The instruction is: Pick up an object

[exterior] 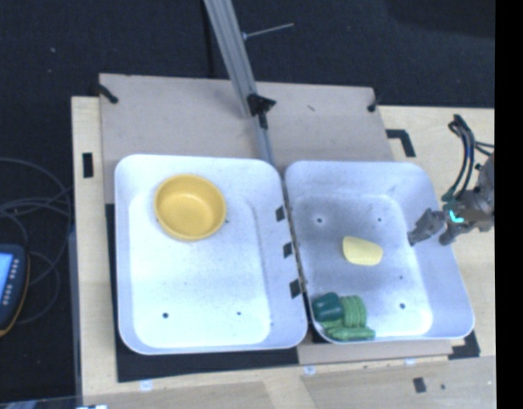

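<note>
In the right bin (pixel 423 186), near its middle, we see a small pale yellow lump (pixel 362 250), rounded and smooth, somewhat longer than it is tall, lying flat on the white floor and touching nothing else. At the same bin's near edge, toward its left corner, lies a green thing (pixel 341 314): a darker green block on the left, a ribbed lighter green part to its right, and a flat green strip below them; we cannot tell whether these are one item or several pressed together. In the left bin (pixel 134 313), near its far left corner, sits one yellow bowl (pixel 190 207), upright, round and shallow, well apart from the walls. So we count two bins, one bowl, one yellow lump and one green cluster. The gripper (pixel 432 227) hangs at the right bin's right edge, about level with the yellow lump but well apart from it, with a teal spot glowing just above it; it is small and dark here, nothing shows between its fingers, and we cannot tell how wide it stands. The two bins touch along their inner edges on the bench (pixel 330 113).
</note>
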Tool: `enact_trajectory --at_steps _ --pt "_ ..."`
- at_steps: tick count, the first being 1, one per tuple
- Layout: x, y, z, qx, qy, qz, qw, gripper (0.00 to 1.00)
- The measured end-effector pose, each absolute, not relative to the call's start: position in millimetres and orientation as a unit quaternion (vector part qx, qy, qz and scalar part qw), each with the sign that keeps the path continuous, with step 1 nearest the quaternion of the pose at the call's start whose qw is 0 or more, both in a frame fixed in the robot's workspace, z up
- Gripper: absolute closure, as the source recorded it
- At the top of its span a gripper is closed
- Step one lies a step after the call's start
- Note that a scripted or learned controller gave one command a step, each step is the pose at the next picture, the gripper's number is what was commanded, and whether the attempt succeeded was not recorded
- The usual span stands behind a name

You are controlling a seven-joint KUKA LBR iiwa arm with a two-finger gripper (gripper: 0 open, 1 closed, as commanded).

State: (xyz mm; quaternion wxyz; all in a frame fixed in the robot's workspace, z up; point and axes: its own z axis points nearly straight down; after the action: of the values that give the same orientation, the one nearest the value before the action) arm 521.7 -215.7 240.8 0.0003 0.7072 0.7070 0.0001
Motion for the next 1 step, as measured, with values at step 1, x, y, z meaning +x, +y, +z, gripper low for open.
enact_trajectory --at_steps 1 --pt "521.8 -215.8 240.9 0.707 0.707 0.0002 0.000 0.00"
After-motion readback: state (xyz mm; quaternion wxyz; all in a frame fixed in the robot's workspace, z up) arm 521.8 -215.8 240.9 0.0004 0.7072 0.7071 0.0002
